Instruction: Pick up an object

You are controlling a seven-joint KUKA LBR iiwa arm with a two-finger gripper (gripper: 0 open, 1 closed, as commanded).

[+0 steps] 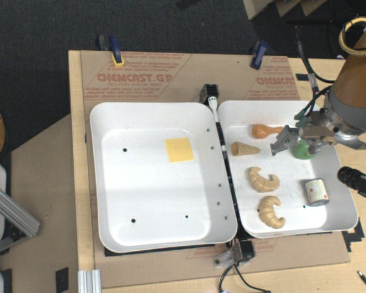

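Gripper [285, 140] is hovering low in the right white bin [348, 215] btwn orange drumstick-shaped toy [265, 130] and round green object [303, 149], finger state I can't tell, nothing visibly grasped; approach step imo, next needs centring over one item before closing.

Robotics lab: clamped board [189, 72], white bins [110, 133], aluminium framing [12, 212], cables [238, 273].

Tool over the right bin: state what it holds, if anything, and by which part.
Cannot be told. The tool sits low in the right bin, with a green object beside it and the orange drumstick-shaped toy nearby, but no object shows between its tips.
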